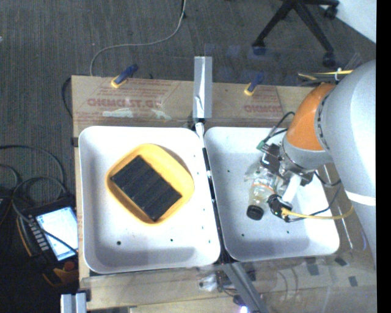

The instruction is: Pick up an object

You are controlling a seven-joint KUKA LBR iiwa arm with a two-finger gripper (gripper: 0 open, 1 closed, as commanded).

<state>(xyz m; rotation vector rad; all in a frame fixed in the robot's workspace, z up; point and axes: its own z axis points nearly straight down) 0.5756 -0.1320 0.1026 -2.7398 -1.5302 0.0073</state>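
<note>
Your worktop, faced with brown cardboard, stands on dark carpet, with a chair base behind it. In the right bin a clear bottle with a black cap lies tilted, right against the pincer. You cannot tell whether the pincer is spread or pinching.

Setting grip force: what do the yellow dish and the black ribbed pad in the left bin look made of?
Yellow dish: probably moulded plastic, smooth and slightly glossy, with a soft rounded rim. Black pad: matte, with parallel ridges; looks like rubber or foam, but the view cannot settle which.
</note>
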